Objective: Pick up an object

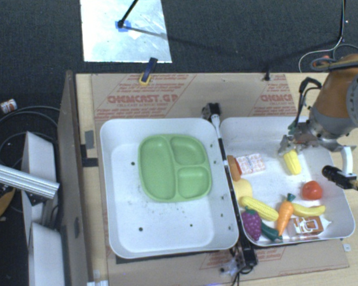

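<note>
The approach step is judged underway: the end effector (290, 145), its spread not discernible, is poised just beside the corn cob (292, 162), so a descent and closure are needed next.

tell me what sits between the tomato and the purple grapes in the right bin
In the camera view, a toy carrot stands between the tomato and the purple grapes, with the end of a yellow banana beside it.
</note>
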Robot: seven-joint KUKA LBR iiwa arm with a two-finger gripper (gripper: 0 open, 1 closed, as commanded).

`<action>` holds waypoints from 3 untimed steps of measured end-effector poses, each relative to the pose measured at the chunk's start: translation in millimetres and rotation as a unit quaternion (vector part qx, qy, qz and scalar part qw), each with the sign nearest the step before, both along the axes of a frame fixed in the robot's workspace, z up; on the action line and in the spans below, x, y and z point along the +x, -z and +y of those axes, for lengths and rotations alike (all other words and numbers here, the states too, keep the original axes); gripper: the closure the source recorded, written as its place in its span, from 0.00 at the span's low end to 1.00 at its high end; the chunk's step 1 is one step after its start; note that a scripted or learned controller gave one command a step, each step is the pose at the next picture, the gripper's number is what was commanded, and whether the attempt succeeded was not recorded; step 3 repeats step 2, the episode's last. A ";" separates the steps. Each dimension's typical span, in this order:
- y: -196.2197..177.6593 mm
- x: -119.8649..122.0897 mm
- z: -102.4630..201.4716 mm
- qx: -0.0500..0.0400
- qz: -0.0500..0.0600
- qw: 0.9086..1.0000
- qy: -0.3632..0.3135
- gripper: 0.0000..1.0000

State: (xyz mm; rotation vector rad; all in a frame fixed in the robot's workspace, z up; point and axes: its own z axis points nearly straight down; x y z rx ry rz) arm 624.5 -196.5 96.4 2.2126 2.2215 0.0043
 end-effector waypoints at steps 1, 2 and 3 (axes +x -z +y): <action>-52.9 -13.2 -4.0 0.000 0.000 1.000 0.002 1.00; -93.2 -51.1 100.6 0.003 0.003 1.000 -0.004 1.00; -93.2 -51.1 100.6 0.003 0.003 1.000 -0.004 1.00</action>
